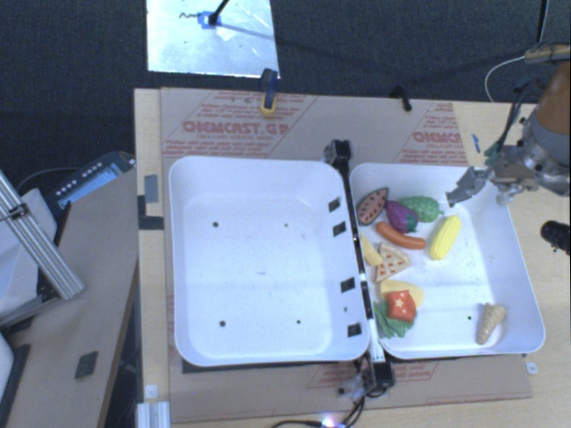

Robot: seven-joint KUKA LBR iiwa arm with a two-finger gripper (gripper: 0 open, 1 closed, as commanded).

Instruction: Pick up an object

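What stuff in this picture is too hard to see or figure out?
- The tool at the right bin's upper right: its fingers are blurry and small, so their state cannot be told.
- The arm: cut off by the picture's right edge.
- The leafy green piece: partly under the red toy, shape unclear.
- The toy food pile: pieces overlap and are too small to name surely.

- Two white bins: one [259, 257] far off to the side of my jaws, one [500, 275] just beneath them.
- Near my jaws, one each: yellow corn [444, 237], green vegetable [421, 208], purple eggplant [400, 214], orange carrot [401, 236], brown potato [372, 206].
- Farther off: one red pepper [401, 304], one tan root [489, 322].
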